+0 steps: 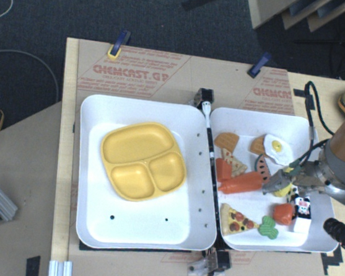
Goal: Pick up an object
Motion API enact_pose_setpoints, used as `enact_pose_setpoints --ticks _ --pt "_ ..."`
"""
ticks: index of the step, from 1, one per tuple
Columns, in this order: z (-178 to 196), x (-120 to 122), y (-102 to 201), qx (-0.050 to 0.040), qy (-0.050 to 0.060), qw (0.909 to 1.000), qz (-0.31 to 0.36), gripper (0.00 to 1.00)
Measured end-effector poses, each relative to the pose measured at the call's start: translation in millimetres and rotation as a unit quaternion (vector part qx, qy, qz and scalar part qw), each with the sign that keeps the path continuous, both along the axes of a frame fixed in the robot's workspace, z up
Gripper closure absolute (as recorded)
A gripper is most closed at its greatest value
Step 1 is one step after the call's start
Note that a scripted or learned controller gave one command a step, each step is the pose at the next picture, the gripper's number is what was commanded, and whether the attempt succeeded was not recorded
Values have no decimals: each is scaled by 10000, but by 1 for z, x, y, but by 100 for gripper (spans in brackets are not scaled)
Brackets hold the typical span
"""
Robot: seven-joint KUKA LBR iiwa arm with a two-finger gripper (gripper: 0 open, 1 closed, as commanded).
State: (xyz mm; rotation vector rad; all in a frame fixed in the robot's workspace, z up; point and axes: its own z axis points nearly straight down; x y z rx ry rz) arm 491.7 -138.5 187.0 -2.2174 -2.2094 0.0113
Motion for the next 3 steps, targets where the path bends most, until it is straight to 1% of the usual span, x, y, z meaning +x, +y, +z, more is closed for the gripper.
enact_pose_setpoints --ticks 1,2,3 --pt "6 3 0 -12 -62 10000 17 0" --pt "-41 4 9 1 -31 10000 20 0" --pt "-102 -2 14 0 -32 10000 17 0"
